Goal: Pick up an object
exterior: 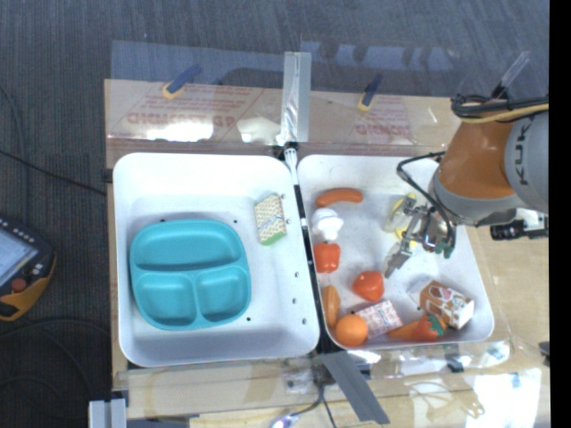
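Approach step: gripper (412,232) over the right bin (482,283), nothing held.

I read the fingers as spread narrow-to-middling, empty, tips hanging just at 1 o'clock of the red tomato-like piece (368,285), likeliest target. Next I'd need to shift toward 7 o'clock, descend, close. A yellow item (393,221) sits half hidden beneath the wrist; carton (446,305) detail is blurred. Teal tray (189,270) in the left bin (134,172).
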`<state>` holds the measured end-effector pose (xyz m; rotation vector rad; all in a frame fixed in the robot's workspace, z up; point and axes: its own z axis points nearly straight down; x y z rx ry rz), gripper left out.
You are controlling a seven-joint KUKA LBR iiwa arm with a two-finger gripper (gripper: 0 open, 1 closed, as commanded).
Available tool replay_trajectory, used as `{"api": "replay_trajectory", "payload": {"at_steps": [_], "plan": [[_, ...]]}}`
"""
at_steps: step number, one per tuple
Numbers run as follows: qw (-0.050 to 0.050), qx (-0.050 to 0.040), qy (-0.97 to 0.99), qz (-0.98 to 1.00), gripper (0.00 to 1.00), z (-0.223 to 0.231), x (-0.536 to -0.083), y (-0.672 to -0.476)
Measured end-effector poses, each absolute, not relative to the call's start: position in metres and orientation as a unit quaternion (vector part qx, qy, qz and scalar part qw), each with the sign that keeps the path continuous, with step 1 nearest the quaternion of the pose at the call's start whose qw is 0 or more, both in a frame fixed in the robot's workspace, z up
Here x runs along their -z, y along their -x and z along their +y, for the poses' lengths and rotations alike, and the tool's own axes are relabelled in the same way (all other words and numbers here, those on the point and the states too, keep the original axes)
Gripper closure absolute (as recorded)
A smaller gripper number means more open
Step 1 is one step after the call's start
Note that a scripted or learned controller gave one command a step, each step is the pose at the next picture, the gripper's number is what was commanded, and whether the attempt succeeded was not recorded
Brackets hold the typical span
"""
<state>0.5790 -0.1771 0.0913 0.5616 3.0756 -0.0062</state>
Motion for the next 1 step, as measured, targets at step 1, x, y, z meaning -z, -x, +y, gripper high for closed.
{"api": "replay_trajectory", "payload": {"at_steps": [1], "plan": [[0.007, 0.0023, -0.156, 0.988, 0.00, -0.1975, -0.0902, -0.6455]]}}
